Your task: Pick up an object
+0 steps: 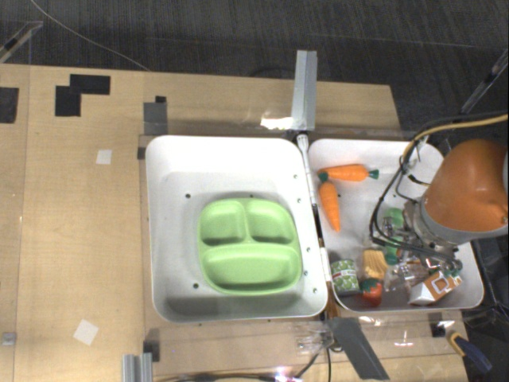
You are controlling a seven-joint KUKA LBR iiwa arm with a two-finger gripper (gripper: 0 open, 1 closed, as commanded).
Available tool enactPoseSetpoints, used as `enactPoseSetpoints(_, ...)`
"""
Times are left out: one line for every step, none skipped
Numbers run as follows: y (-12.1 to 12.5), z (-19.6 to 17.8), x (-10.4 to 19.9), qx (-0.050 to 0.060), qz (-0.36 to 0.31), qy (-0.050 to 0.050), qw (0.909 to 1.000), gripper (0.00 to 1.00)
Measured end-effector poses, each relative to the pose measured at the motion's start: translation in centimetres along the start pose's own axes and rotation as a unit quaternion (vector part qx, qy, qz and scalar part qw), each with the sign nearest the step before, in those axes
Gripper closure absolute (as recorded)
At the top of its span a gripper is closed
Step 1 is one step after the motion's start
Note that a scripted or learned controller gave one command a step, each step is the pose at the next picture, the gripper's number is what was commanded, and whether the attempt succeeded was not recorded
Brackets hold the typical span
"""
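Bins, tray, and an arm hovering over the clutter

Bench [71,237] first: pale wood, two white bins side by side. The left bin [171,213] carries one big green divided tray [248,243], sitting flat in the middle. The right bin [350,153] is the busy one.

The arm [469,185], with its orange band, hangs over the right bin's right side, and the gripper [413,253] is down among the stuff near the bin's front edge. Cables and wrist block the view, so I can't tell if anything is between the fingers or whether they're apart or together.

Two carrots next: one carrot [347,173] lies sideways near the back edge, the other carrot [330,205] runs along the left wall, their tops almost touching. Along the front edge there's a small green can [345,277] at the left corner, a red tomato-looking piece [371,292] beside it, a yellowish block [374,263] just behind that, and a white carton [433,289] toward the right corner.

My guess: these are toy foods, light and stiff, probably smooth plastic, so a bit slippery. The carrot by the left wall looks easiest; pinch it across its thick middle.
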State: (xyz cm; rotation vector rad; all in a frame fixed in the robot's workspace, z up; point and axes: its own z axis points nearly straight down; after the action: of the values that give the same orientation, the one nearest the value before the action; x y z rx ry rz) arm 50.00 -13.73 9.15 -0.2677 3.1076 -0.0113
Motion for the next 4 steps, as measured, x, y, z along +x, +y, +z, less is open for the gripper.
enactPoseSetpoints(0.1, -1.3, -0.5, 0.002, -0.003, -0.007, 1.0000, 1.00)
enactPoseSetpoints(-0.4, -5.5, 0.1, -0.004, -0.120, 0.005, 0.9928, 1.00)
enactPoseSetpoints(7.5, -13.9, -3.6, -0.004, -0.143, 0.002, 0.9898, 1.00)
enactPoseSetpoints(11.7, -16.4, -3.9, -0.005, -0.078, 0.004, 0.9970, 1.00)
